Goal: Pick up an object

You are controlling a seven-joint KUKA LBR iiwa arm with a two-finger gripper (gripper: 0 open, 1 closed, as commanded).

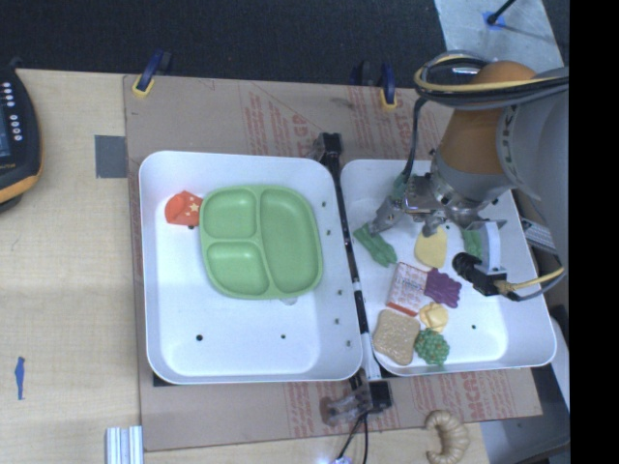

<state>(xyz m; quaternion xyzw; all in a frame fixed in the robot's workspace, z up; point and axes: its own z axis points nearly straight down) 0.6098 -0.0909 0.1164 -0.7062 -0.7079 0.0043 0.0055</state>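
Note:
My gripper [408, 222] hangs over the back part of the right bin [522, 341]. Its two fingers stand spread apart, open, with nothing between them. The left fingertip [385, 218] is just above a green pickle-shaped toy [375, 246]. The right fingertip is close above a pale yellow piece [431, 250]. Further forward in this bin lie a pink and white packet [407, 286], purple grapes [443, 287], a small yellow piece [434, 317], a tan cracker [395, 336] and a broccoli floret [431, 348]. A green piece [471, 241] lies partly hidden under the wrist.
The left bin [174, 346] holds a green divided plate [261, 241] and a red piece with a yellow star [183, 209] at its back left. A tan curled thing [447, 436] lies on the bench in front of the right bin. An orange and black device [14, 133] sits at the far left.

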